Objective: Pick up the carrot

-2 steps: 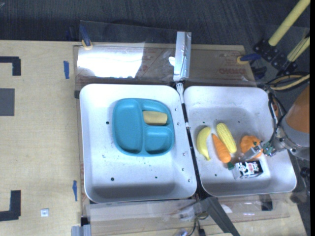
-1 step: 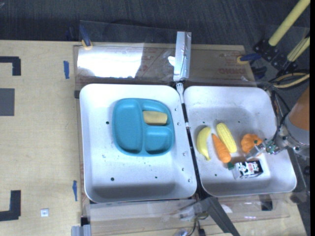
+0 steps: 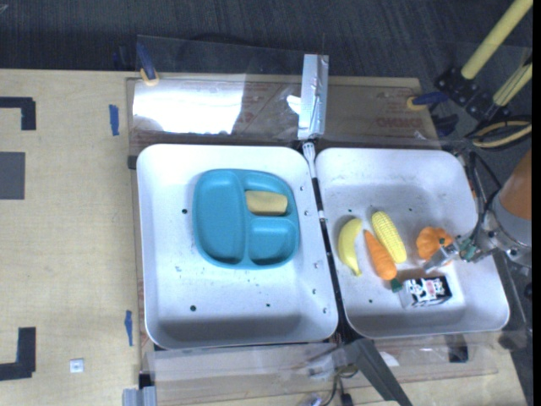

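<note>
Left bin (image 3: pixel 161 252): blue divided plate (image 3: pixel 226 222) at centre, a yellow bread-like piece (image 3: pixel 266 203) in its upper right compartment. Right bin (image 3: pixel 397 172): banana (image 3: pixel 349 245) near the left wall, carrot (image 3: pixel 379 255) just beside it, corn cob (image 3: pixel 389 234) against the carrot's upper side, a small orange item (image 3: pixel 430 242) further right. Gripper (image 3: pixel 441 258) near the right wall, above a black-and-white card (image 3: pixel 428 291); finger state cannot be told.

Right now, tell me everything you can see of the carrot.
The carrot is a small orange toy, plastic by its look, with a green tip at its lower end. It lies flat in the right bin, slanted, its thin end up-left. The banana lies to its left, and the corn lies against its upper right side.
</note>
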Motion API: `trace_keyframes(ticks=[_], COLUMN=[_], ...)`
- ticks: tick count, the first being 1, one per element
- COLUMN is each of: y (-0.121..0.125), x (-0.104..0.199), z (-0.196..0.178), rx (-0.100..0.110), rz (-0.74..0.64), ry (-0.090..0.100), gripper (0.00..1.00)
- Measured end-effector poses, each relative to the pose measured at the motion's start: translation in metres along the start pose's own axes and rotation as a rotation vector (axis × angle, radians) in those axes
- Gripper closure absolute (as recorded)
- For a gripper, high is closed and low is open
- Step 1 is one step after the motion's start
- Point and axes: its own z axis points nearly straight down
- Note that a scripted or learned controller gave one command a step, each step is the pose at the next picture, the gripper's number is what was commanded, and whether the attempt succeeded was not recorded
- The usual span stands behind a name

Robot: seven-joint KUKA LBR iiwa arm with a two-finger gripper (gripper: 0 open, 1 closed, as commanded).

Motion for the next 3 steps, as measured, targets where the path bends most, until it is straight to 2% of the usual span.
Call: trace_keyframes(ticks=[1,2,3], y=[0.036,0.036,0.044], x=[0.034,0.034,0.018], z=[-0.096,-0.103,-0.110], rx=[0.005,0.007,0.008], rz=[-0.081,-0.080,-0.243], ry=[0.004,0.003,0.005], gripper=[1.00,1.00,1.00])
